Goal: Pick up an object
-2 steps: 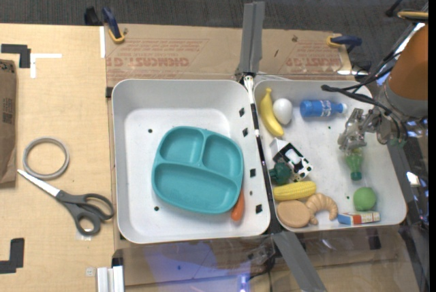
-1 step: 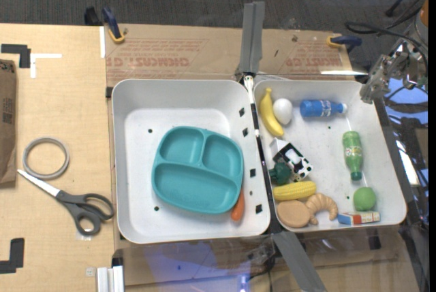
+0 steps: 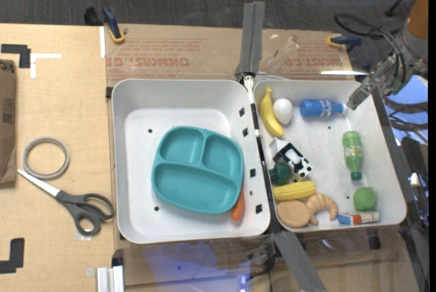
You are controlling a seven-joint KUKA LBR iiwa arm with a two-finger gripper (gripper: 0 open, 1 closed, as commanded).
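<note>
Right-hand shallow white plastic bin (image 3: 381, 148) is crowded: a blue plastic bottle lying on its side (image 3: 321, 108) near the far wall, a small white egg-shaped ball (image 3: 282, 110) just beside a curved yellow banana (image 3: 271, 114), a green plastic bottle lying lengthwise (image 3: 352, 154), a round green ball (image 3: 364, 199), a tan croissant (image 3: 323, 204), and a black-and-white cow toy (image 3: 296, 161). The left-hand white bin (image 3: 129, 148) holds a teal divided plate (image 3: 198, 170) with an orange carrot (image 3: 237, 207) at its near edge. The two-finger gripper (image 3: 357, 99) is seen at the far right corner of the right bin, tilted, its tip just beside the blue bottle's cap end; nothing is seen between its tips, and whether it is spread or closed cannot be told. The step in hand is judged to be the approach. The blue bottle is the nearest candidate; a good grasp would be taken across its narrow width, at mid-body, with the wrist turned square to its long axis. A graze on the cap end could roll it toward the wall.
</note>
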